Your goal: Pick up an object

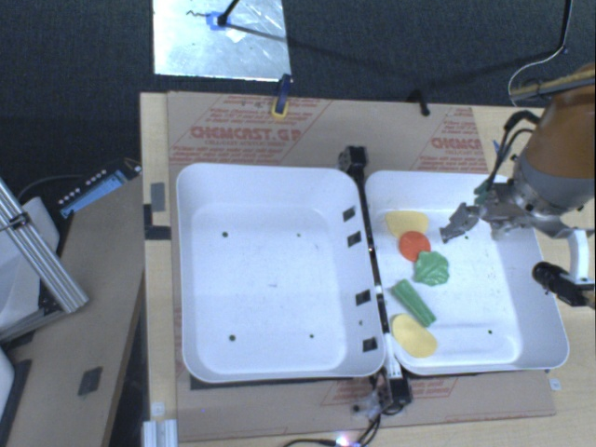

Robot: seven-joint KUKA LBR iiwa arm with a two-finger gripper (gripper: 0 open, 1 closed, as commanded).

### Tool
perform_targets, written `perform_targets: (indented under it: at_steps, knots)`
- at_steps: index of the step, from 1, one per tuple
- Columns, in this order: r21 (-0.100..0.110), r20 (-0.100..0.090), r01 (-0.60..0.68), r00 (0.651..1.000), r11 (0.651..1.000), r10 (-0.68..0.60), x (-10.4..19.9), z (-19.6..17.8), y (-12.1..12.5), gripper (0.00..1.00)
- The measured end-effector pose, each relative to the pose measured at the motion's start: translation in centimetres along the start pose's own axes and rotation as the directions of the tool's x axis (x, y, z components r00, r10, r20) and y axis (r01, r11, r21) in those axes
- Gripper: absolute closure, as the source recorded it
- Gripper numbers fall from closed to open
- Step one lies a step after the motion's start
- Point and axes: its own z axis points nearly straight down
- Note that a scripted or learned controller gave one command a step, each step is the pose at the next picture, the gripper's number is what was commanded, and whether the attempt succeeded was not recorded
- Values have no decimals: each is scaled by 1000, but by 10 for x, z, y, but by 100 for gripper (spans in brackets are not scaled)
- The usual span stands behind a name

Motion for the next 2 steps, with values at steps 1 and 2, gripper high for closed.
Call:
perform_targets:
  at_steps: [1, 2]
  knots:
    - [8, -3, 4, 1000, 1000, -4, 36, 101, 10, 0]
    - [-2, 0, 1, 1000, 1000, -1, 33, 84, 13, 100]
